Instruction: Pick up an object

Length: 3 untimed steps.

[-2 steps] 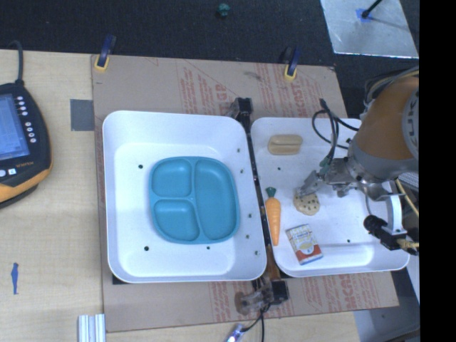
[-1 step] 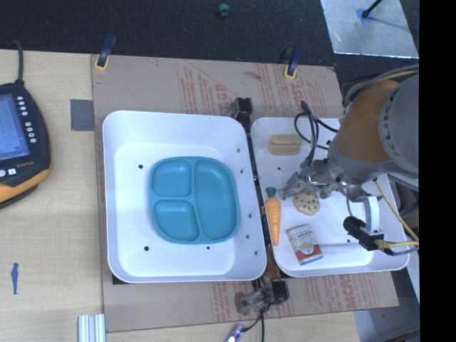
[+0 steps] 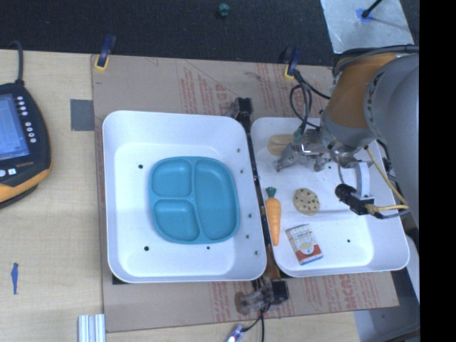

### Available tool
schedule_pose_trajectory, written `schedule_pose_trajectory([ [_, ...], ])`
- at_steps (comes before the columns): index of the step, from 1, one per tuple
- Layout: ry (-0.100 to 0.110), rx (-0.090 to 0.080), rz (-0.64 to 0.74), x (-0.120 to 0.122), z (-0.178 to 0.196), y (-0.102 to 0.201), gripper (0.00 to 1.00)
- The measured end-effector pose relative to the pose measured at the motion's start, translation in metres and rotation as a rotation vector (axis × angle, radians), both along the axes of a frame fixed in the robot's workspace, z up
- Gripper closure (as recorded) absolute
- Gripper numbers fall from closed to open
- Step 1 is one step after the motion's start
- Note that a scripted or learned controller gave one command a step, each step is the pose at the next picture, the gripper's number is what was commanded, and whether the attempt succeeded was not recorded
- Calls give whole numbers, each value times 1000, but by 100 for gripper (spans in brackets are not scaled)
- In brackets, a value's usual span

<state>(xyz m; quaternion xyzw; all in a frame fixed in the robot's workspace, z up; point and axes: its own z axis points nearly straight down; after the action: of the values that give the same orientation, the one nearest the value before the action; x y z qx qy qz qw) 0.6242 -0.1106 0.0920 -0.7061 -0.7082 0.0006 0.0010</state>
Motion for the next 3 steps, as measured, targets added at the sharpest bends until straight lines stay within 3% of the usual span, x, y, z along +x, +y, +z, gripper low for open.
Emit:
schedule_pose_trajectory([
  [1, 0, 0, 1, 32, 1, 8, 0],
  [3, 4, 1, 2, 32, 0, 18, 0],
])
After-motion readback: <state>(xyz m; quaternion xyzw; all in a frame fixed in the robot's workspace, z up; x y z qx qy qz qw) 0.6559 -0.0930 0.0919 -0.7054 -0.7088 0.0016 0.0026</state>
